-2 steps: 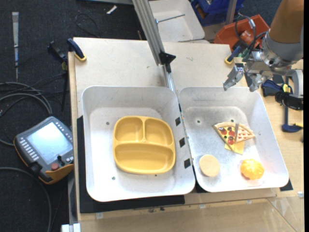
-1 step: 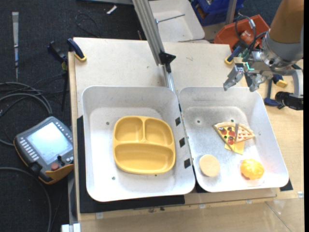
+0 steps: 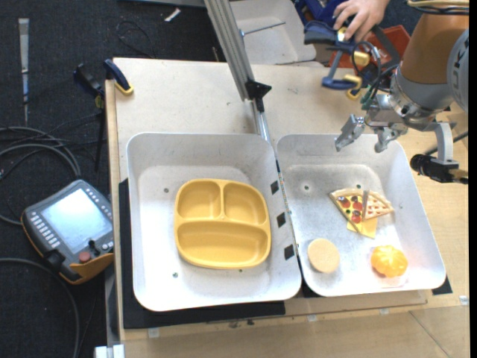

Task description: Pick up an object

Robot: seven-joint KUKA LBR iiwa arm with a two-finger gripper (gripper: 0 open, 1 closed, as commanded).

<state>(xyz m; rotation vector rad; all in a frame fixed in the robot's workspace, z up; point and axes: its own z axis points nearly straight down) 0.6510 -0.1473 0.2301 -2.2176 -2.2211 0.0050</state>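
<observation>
Fingers (image 3: 347, 134) spread wide and empty as our gripper (image 3: 365, 135) hovers over the right bin's (image 3: 417, 200) far edge, so we'd drop straight onto the pizza slice (image 3: 361, 208) just nearer us, straddling its narrow width.

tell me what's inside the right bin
The right bin holds a toy pizza slice, a round tan disc and an orange piece, all apart. The open hand hovers over its far rim, hiding nothing inside.

High fixed camera, slanting down, both bins (image 3: 141, 200)
</observation>
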